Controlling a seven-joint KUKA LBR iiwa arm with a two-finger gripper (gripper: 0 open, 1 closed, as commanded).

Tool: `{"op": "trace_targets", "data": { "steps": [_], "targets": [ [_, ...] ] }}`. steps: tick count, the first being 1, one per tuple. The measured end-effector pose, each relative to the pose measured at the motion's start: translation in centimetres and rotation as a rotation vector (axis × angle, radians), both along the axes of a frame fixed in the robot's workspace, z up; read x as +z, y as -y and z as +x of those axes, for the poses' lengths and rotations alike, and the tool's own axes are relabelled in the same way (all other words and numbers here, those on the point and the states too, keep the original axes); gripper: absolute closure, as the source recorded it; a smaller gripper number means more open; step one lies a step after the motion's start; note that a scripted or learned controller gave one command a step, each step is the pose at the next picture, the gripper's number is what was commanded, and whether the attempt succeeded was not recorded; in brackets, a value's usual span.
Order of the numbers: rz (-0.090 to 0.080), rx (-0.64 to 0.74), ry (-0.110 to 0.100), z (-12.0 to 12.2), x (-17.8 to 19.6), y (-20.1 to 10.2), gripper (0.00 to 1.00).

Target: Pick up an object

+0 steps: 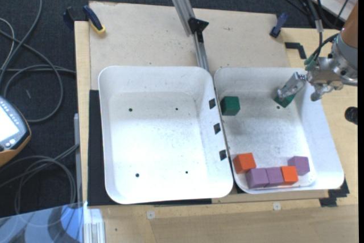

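Altogether, the right bin (318,139) contains two orange blocks (245,162), three purple blocks (257,177) and one green cube (230,105); the gripper (289,92) clasps a second green block (284,101) near the bin's far edge.

My gripper (291,90) hangs over the right bin (318,122), at its upper right corner. A green block (230,105) sits alone near the divider, with bare floor around it and across the bin's middle. Five blocks crowd the lower rim: orange (244,162), two purple (264,177), orange (289,174), purple (299,165), touching. The left bin's (114,139) floor lies open.
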State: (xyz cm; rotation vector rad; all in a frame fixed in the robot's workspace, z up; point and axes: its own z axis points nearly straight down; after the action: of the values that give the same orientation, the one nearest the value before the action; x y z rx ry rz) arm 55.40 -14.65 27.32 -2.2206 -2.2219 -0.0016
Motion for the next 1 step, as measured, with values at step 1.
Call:
{"op": "trace_targets", "data": {
  "steps": [1],
  "targets": [
    [0.002, -0.003, -0.011, -4.6, -10.01, 0.56, 0.0]
  ]
}}
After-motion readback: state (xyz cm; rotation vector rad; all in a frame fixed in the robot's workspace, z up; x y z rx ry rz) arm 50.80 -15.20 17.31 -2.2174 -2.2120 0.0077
